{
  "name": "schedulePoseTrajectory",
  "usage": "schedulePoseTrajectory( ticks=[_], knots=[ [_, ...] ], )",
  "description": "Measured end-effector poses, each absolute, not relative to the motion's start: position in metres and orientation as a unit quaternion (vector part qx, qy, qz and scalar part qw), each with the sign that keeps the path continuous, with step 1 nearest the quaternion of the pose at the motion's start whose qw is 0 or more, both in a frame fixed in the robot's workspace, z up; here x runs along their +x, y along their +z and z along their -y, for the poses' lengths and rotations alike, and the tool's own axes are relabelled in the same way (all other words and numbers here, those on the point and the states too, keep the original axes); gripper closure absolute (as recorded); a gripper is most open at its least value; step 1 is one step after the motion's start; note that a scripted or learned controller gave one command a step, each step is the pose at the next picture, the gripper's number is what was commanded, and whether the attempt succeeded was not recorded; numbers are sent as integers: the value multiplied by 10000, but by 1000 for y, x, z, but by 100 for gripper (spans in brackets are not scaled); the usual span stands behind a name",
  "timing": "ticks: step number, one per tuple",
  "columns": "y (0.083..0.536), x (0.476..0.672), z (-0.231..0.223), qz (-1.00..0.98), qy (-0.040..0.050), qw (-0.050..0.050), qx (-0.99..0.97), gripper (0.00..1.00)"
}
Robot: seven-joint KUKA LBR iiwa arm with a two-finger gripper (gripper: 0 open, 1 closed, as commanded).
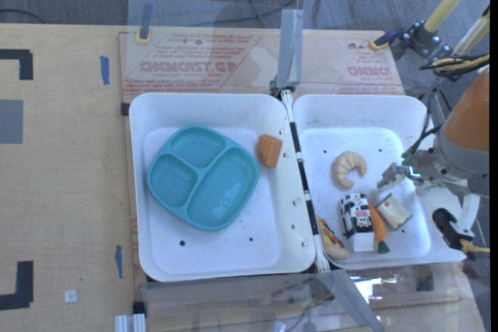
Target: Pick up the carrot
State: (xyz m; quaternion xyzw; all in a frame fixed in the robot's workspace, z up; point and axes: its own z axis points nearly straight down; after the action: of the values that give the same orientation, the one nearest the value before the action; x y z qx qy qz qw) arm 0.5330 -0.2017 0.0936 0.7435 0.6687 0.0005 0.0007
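Observation:
The carrot [378, 227] is a thin orange stick with a green tip pointing toward the front. It lies in the right bin [342, 117] near the front wall, between a black-and-white carton [357, 216] and a pale wedge-shaped piece [394, 211]. My gripper [398, 173] hovers over the right side of that bin, a little behind and to the right of the carrot, apart from it. The arm's orange band [473, 120] is at the view's right edge. Nothing is seen held in the gripper.
A croissant [348, 168] lies mid-bin, left of the gripper. A hot dog toy [334, 239] rests in the front left corner of the right bin. The left bin [156, 245] holds a teal divided plate [204, 176] and a small waffle-like piece [269, 150].

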Motion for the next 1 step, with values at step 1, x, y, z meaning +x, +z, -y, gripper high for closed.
schedulePoseTrajectory(
  ticks=[1],
  knots=[
    [92, 484, 119, -6906, 44, 63, 7232, 0]
  ],
)
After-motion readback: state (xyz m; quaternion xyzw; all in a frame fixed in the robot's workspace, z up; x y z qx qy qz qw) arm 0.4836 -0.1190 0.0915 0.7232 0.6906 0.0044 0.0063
